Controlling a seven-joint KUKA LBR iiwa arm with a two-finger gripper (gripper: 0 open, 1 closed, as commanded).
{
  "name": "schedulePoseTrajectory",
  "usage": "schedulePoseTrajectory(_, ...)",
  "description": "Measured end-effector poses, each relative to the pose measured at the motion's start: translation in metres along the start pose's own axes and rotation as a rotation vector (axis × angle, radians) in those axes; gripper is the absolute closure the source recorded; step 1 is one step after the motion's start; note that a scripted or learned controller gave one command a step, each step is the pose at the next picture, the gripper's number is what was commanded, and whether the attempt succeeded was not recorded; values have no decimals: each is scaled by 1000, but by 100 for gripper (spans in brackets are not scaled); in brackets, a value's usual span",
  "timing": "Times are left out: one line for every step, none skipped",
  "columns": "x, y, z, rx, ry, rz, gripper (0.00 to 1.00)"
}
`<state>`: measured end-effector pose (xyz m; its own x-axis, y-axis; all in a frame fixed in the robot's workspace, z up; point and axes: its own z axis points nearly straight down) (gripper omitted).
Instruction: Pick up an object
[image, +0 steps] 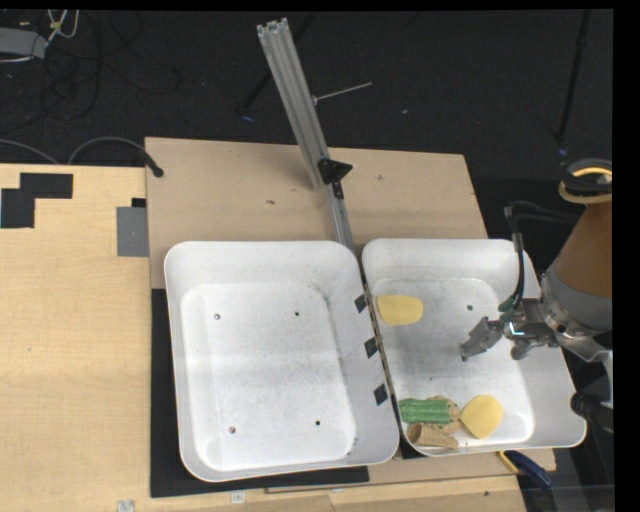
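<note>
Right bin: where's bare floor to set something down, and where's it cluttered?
Free: the right shallow white bin's far strip behind the flat yellow oval piece, and its middle between that piece and the near cluster. Crowded: near edge, with the green ridged object, tan scrap and yellow rounded lump; claw hangs right of centre.

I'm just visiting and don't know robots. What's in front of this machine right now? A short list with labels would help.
bins: two shallow white bins side by side, left bin and right bin
right bin contents: yellow piece near the divider; green item, tan item and second yellow piece clustered at the near edge
arm: reaches in from the right
hand: over the right bin, between the yellow pieces, nothing seen held
</note>
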<state>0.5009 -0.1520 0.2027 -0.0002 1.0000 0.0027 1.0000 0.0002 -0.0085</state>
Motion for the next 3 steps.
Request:
schedulePoseTrajectory(-1,1,-2,-6,-1,3,0)
schedulePoseTrajectory(-4,8,45,-1,0,1,0)
schedulePoseTrajectory(-4,-3,96,1,1,1,0)
